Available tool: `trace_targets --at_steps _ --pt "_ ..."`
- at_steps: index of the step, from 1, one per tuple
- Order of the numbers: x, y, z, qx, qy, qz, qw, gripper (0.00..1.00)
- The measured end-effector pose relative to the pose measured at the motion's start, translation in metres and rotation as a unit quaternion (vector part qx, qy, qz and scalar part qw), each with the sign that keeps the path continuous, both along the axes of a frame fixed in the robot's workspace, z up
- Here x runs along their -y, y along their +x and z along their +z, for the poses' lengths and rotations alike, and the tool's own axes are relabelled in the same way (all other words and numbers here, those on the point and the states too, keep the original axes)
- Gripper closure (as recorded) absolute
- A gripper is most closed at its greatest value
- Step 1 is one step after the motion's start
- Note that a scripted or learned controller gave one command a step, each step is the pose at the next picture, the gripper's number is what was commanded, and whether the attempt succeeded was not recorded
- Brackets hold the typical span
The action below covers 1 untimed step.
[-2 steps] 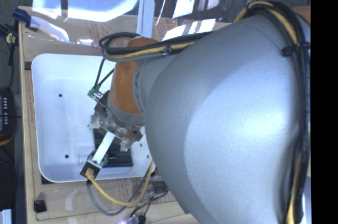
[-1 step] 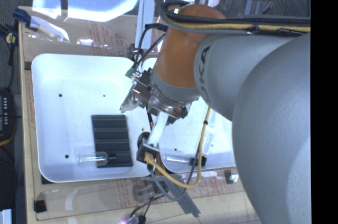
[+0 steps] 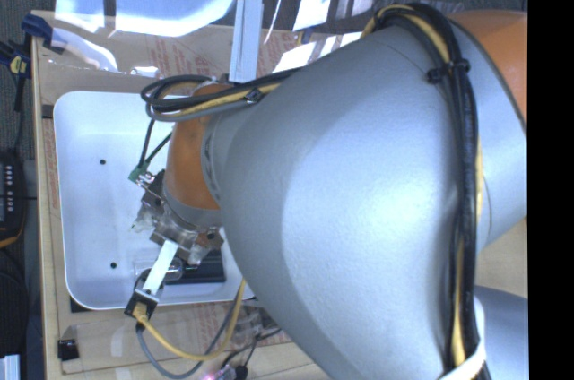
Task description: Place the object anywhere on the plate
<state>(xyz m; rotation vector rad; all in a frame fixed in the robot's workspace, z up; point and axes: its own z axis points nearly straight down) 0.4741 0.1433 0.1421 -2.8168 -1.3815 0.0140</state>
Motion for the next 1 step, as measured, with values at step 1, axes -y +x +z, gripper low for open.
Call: trace_targets --at_steps 1 --pt "0.0912 0.0022 0.0492 0.003 0.001 -0.005 1.0 0.0"
